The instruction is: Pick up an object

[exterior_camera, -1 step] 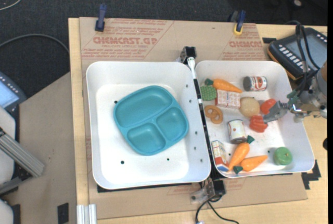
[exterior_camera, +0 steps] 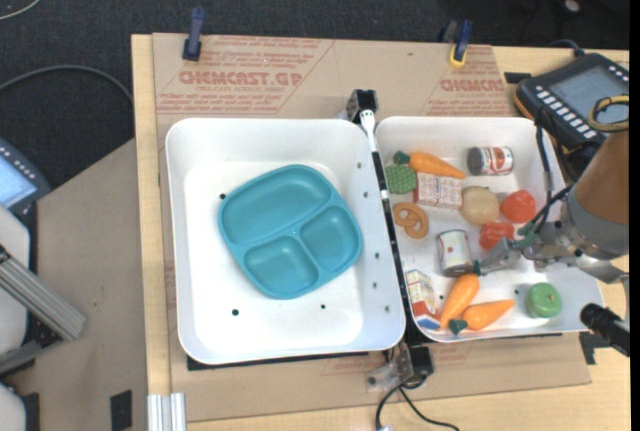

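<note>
The right bin [exterior_camera: 520,127] holds several toy foods. At its back lie a carrot [exterior_camera: 436,164] and a red-labelled can [exterior_camera: 490,160]. A potato [exterior_camera: 480,206], a tomato [exterior_camera: 518,207], a pretzel [exterior_camera: 410,218] and a second can [exterior_camera: 453,251] sit in the middle. Two carrots [exterior_camera: 472,304] and a green apple [exterior_camera: 544,300] lie near the front. My gripper [exterior_camera: 505,257] reaches in from the right, low over the bin's middle, just below a small red piece [exterior_camera: 494,235] and right of the second can. I see nothing held in it.
The left bin [exterior_camera: 190,249] holds a teal divided plate [exterior_camera: 289,231]. A black pendant [exterior_camera: 578,99] lies on the bench beyond the right bin's far corner. Clamps [exterior_camera: 193,33] hold the board's far edge. A small carton [exterior_camera: 419,292] and a green knobbly toy [exterior_camera: 401,178] lie along the right bin's left wall.
</note>
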You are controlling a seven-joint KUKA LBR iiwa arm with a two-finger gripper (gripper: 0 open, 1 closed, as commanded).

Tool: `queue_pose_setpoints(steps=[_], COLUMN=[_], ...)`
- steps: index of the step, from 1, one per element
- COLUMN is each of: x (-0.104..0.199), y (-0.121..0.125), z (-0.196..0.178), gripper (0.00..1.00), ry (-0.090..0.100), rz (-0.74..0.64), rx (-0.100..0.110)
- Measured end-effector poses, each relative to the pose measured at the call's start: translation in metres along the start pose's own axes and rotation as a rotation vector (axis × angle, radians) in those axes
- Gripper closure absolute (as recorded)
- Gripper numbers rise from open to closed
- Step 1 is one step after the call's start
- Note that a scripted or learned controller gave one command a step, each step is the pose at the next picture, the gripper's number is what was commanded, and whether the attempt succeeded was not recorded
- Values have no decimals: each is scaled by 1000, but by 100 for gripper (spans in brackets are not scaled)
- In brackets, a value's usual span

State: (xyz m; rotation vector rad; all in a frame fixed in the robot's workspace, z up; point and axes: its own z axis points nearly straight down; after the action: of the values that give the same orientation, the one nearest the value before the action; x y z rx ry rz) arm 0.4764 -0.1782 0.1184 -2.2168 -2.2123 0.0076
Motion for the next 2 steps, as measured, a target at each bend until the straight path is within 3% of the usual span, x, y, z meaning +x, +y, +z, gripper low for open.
queue_pose_setpoints(steps=[1, 2], x=[-49, -42], y=[3, 2], z=[-99, 19], gripper=[0, 0], ry=[-11, 7], rz=[2, -5], rx=[-20, -2])
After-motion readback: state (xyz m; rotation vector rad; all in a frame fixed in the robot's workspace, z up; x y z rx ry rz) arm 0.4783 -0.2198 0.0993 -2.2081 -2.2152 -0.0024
